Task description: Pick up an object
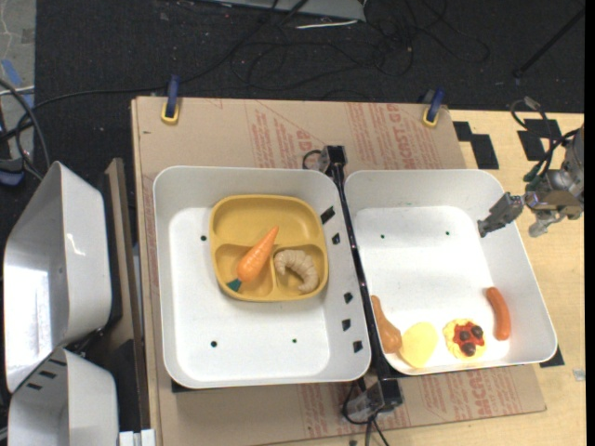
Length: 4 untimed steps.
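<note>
Nearest the camera, along the right white bin's [446, 240] front edge, sat a tan spoon-like piece [386, 324], a pale yellow disc [419, 342], a yellow round with dark red bits [464, 337] and an orange sausage [500, 312]. The left bin [186, 342] held a yellow divided plate [269, 248] with a carrot [257, 255] and a shrimp [297, 268]. Gripper [544, 203] sat over the far right rim, can't tell how far open, nothing visibly in it

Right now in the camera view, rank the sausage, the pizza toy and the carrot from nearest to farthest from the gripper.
Gripper at the right bin's right edge.
1. Sausage, right bin, near right wall.
2. Pizza toy, right bin, front.
3. Carrot, yellow plate, left bin.
</note>
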Each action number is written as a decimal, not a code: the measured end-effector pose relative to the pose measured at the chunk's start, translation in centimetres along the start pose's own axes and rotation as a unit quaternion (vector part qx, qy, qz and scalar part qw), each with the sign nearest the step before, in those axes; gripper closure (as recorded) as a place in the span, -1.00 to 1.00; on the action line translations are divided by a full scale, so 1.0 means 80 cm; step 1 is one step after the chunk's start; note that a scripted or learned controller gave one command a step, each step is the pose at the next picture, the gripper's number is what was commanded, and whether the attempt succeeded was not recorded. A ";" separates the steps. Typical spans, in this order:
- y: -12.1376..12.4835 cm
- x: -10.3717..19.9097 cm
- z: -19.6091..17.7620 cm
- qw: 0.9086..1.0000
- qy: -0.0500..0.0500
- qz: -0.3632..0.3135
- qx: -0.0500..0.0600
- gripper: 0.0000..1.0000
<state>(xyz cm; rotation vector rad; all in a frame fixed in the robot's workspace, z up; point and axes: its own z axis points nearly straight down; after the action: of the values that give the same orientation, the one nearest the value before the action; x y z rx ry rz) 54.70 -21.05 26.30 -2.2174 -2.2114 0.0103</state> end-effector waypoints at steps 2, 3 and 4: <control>0.006 0.009 0.070 1.000 0.000 -0.001 -0.003 -1.00; -0.002 0.013 0.147 1.000 0.000 0.000 -0.003 -1.00; -0.002 0.014 0.214 1.000 -0.001 -0.001 -0.004 -1.00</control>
<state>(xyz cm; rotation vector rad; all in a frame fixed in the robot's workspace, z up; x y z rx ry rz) 54.32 -19.91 9.15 -2.2202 -2.2169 0.0034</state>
